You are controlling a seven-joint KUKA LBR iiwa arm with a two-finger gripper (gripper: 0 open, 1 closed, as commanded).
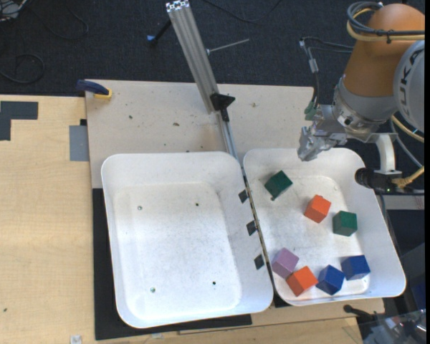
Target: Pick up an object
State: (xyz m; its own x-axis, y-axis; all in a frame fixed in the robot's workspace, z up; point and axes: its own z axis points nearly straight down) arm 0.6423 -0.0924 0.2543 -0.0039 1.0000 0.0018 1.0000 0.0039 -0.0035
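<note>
The gripper [314, 147] is hanging over the far rim of the right bin [387, 264], touching none of the blocks; how far it is open cannot be told at this slant, and nothing is showing in its grasp. Nearest to it, just toward the bin's middle, a dark green cube [278, 185] is lying tilted. Beyond that an orange cube [317, 208] and a second green cube [345, 223] are sitting near each other.
</note>
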